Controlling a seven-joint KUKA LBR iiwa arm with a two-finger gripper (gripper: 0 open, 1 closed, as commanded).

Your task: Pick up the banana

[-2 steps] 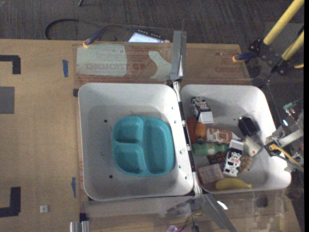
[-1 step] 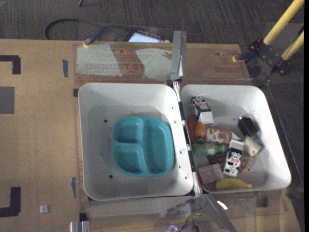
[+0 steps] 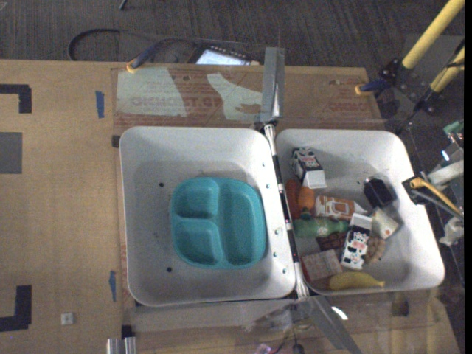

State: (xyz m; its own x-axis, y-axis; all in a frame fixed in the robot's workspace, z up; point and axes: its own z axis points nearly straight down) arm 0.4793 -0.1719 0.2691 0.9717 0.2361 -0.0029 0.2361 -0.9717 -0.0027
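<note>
We see the curved yellow banana point(image 3: 355, 280) in the right shallow white bin point(image 3: 420, 253) on the brown cardboard-covered bench point(image 3: 59, 198), above dark carpet point(image 3: 332, 13).

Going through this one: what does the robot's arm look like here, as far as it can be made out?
A small part of the arm comes in at the right edge, by the right bin. It has pale grey-white pieces, a thin orange-yellow strip and dark parts lower down. It is too blurred to tell any cables or markings.
</note>
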